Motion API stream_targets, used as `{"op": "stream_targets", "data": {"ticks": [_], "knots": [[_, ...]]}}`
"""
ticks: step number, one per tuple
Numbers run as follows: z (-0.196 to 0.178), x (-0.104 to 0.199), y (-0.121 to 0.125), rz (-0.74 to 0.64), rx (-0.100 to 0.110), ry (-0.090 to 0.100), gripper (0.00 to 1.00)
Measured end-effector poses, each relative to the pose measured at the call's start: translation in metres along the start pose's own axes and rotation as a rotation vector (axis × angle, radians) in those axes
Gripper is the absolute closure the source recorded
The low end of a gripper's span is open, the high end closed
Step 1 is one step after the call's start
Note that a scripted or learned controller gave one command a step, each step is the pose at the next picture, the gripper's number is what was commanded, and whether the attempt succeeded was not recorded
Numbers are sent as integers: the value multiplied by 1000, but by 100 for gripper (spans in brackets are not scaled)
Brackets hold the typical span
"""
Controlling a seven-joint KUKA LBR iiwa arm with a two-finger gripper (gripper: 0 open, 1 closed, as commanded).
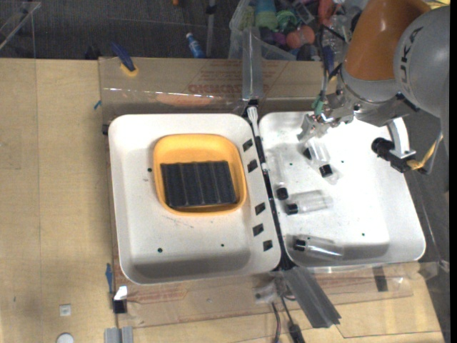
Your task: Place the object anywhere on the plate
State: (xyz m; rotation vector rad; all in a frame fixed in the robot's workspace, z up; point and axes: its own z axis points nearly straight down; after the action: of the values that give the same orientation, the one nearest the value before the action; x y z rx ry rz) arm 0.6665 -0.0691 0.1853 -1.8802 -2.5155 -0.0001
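Observation:
An orange-yellow plate (pixel 166 151) lies in the left white bin (pixel 136 234). A black ridged rectangular block (pixel 198 183) lies flat on the plate, covering most of its middle. My gripper (pixel 313 128) hangs over the far part of the right bin (pixel 385 213), well to the right of the plate. Just below the gripper lies a short clear tube with a black cap (pixel 319 157). I cannot tell whether the gripper touches this tube.
Two more clear tubes with black caps (pixel 308 204) (pixel 319 246) and a small black piece (pixel 280 191) lie in the right bin's near left part. A divider with black clips (pixel 257 191) separates the bins. A tub of coloured toys (pixel 293 13) stands behind.

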Motion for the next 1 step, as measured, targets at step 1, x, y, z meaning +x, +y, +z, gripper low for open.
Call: {"op": "stream_targets", "data": {"ticks": [1], "knots": [[-32, 8, 3, 6, -5, -2, 100]]}}
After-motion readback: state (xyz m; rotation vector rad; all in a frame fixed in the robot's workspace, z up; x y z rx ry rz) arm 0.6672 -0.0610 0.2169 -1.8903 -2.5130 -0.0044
